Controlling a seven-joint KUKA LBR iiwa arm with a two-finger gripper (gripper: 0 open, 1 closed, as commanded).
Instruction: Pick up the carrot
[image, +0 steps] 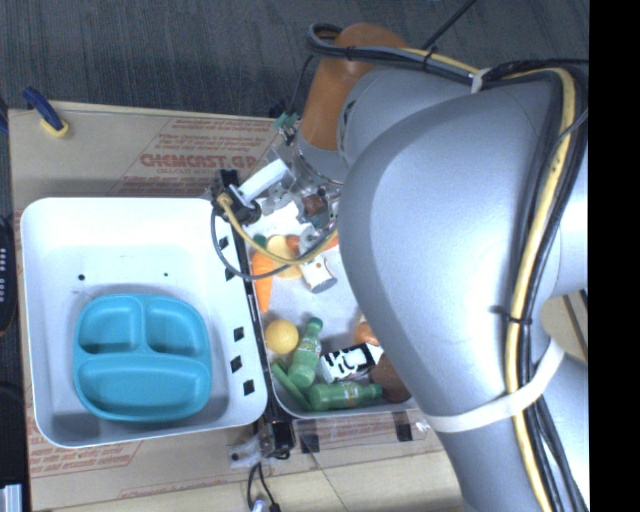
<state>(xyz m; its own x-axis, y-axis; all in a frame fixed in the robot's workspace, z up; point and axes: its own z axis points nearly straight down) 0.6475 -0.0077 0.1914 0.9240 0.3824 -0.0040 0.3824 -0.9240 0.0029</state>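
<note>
The carrot (262, 278) is an orange tapered piece lying along the left wall of the right bin (290, 405), with its thin end pointing toward the front. My gripper (303, 238) hangs low over the back left of that bin, just behind and to the right of the carrot's thick end. Its wrist with cables and a white fitting (262, 185) sits above the bin's divider. A small yellow and orange item (283, 244) lies right under the gripper, partly hidden. The grey arm covers most of the right bin.
A yellow lemon (281, 335), two green bottles (305, 352) (340, 395), a black-and-white item (348, 362) and a brown object (388, 382) crowd the right bin's front. The left bin (120, 235) holds a blue divided plate (143, 355).
</note>
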